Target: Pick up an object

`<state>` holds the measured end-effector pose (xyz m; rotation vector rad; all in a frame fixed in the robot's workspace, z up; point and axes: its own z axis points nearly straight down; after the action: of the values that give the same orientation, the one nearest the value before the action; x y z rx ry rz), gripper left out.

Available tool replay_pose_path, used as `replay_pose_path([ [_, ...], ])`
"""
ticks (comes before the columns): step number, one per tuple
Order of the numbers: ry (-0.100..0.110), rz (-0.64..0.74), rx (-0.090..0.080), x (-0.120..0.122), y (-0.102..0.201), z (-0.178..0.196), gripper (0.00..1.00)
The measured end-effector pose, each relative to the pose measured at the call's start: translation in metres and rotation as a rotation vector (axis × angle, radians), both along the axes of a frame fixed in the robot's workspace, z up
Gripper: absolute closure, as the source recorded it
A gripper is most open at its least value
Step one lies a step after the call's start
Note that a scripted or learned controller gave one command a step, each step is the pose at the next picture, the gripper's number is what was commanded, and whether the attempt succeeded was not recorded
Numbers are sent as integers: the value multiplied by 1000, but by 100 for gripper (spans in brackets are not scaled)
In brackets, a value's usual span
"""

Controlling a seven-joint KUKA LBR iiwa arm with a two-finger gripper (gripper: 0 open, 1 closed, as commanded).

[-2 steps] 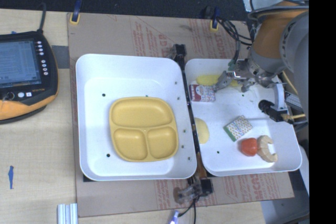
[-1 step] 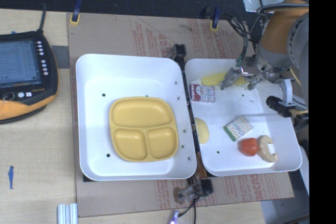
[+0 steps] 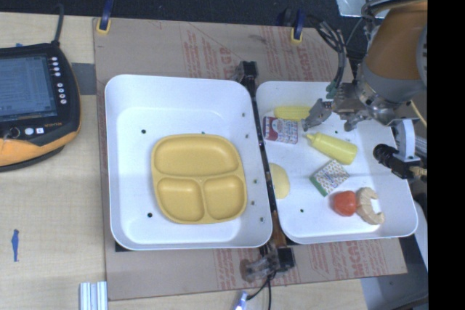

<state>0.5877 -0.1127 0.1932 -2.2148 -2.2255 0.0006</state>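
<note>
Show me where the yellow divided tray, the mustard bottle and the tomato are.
yellow divided tray (image 3: 197, 178), camera view, on the ridge between its compartments.
mustard bottle (image 3: 334, 147), camera view, on the middle of its yellow body.
tomato (image 3: 345, 203), camera view, on the centre of its red skin.

The divided tray (image 3: 197, 178) lies in the left bin (image 3: 123, 99) — right of it, the right bin (image 3: 407, 229) holds the bottle (image 3: 333, 147), tomato (image 3: 345, 203) and can (image 3: 282, 130).

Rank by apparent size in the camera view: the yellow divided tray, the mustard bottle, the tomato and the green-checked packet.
1. yellow divided tray, by far the largest.
2. mustard bottle.
3. green-checked packet and tomato look about alike; too close to rank.
</note>
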Motion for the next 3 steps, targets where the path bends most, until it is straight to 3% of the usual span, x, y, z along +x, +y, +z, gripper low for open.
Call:
replay_pose_path([
  [1, 1, 1, -2, -30, -54, -86, 0],
  [2, -2, 0, -2, 55, -87, 25, 0],
  [3, 4, 0, -2, 6, -99, -53, 0],
])
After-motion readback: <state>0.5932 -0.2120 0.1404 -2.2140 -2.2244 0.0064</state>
